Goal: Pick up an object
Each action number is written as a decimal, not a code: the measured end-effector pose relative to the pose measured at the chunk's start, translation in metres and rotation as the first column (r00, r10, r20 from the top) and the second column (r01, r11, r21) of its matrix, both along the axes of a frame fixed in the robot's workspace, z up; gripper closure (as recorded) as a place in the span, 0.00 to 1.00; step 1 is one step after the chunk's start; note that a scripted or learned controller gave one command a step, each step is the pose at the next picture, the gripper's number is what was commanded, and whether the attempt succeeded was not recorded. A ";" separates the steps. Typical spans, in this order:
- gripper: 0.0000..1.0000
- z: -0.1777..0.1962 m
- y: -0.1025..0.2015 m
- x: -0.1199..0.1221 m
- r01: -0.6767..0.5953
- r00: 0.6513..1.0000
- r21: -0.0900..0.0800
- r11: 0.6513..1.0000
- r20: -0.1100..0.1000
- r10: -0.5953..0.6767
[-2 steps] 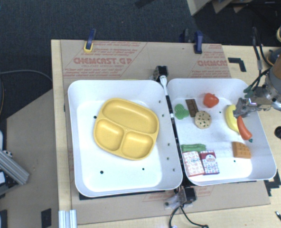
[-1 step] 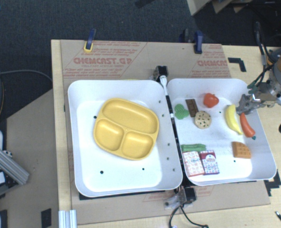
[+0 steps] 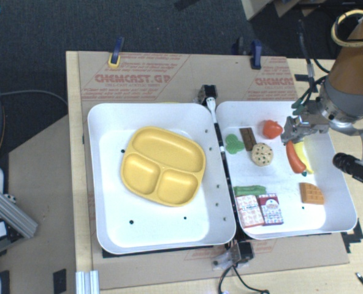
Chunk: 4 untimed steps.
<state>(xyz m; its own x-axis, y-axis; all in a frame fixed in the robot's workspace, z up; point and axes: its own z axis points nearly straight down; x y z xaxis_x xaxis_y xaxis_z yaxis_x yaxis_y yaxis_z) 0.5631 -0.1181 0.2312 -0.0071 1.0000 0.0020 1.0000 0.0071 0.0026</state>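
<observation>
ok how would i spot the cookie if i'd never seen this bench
Look in the right bin, the one full of small items. Near its middle lies the cookie, just below a brown bar and right of a green piece. It is the only round tan thing with dark specks.

Grey arm (image 3: pixel 347 97), orange band, dark metal tool (image 3: pixel 295 129).

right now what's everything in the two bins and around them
bins: 2, white, side by side on the bench
divided plate: 1, yellow, left bin
tomato: 1, red, right bin, far side
chocolate bar: 1, brown, beside green piece
green piece: 1, right bin, left edge
cookie: 1, tan, middle
carrot: 1, orange, beside banana
banana: 1, yellow
waffle: 1, orange-brown, near right
boxes: 2, red-white, near edge
hand: 1, grey, above carrot
</observation>
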 end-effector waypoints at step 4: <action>1.00 0.003 0.187 0.057 0.001 1.000 0.000 1.000 0.001 -0.001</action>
